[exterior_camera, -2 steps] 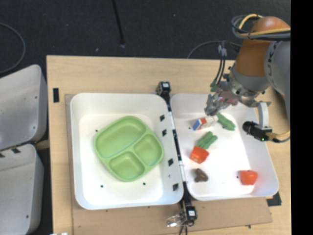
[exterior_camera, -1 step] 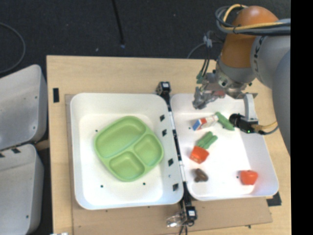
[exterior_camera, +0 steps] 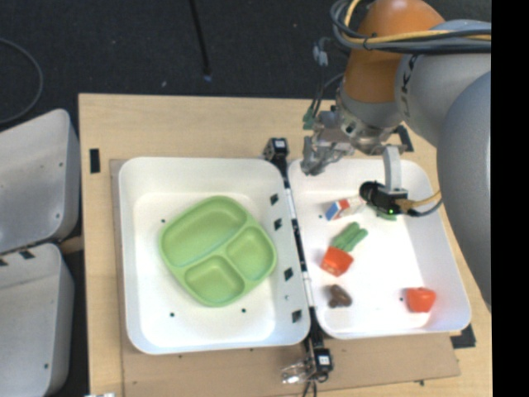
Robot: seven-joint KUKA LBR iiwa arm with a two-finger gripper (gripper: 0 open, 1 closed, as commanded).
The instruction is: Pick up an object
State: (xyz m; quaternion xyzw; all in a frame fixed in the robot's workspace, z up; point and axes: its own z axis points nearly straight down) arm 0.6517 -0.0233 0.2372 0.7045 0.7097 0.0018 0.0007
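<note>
My gripper point(exterior_camera: 315, 164) hangs over the far left corner of the right bin point(exterior_camera: 438, 222), with nothing visible in it. A small red, white and blue piece point(exterior_camera: 335, 210) lies just below and right of it. Further down the bin sits a toy carrot point(exterior_camera: 341, 251) with an orange body and green top. A small brown lump point(exterior_camera: 338, 297) lies near the front wall. An orange-red block point(exterior_camera: 419, 299) rests at the front right. The gripper touches none of them.
The left bin point(exterior_camera: 140, 304) holds a green divided plate point(exterior_camera: 217, 250) in its middle. A ridge with black clips point(exterior_camera: 291, 246) separates the two bins. A small black fitting point(exterior_camera: 275, 148) sits on the bench at the bins' far junction. White chairs point(exterior_camera: 33, 197) stand at the left.
</note>
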